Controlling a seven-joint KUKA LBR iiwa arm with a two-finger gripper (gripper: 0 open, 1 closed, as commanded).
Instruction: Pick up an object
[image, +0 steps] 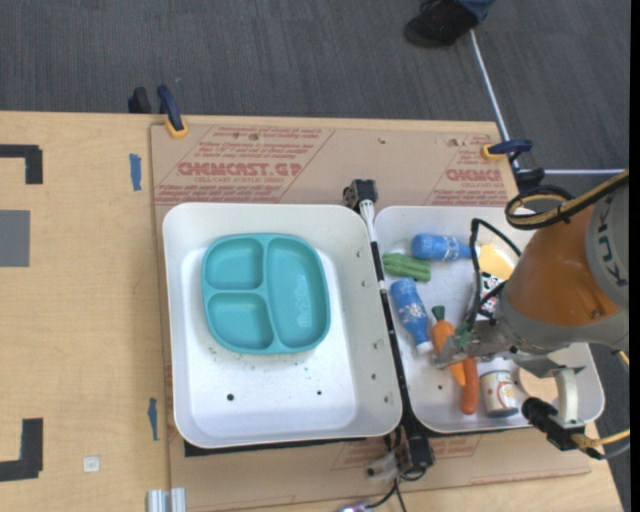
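Tan wood counter (70, 330) over grey carpet, with a cardboard sheet (300, 160) under both bins. We see the tool (462, 345) low in the right bin (440, 415), on an orange carrot (466, 388) lying roughly top-to-bottom in the frame. Finger state: we can't tell.

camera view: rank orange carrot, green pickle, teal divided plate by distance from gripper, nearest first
1. Orange toy carrot, right bin, right beside the gripper.
2. Green toy pickle, right bin's upper left, above the gripper.
3. Teal divided plate, left bin, far left.
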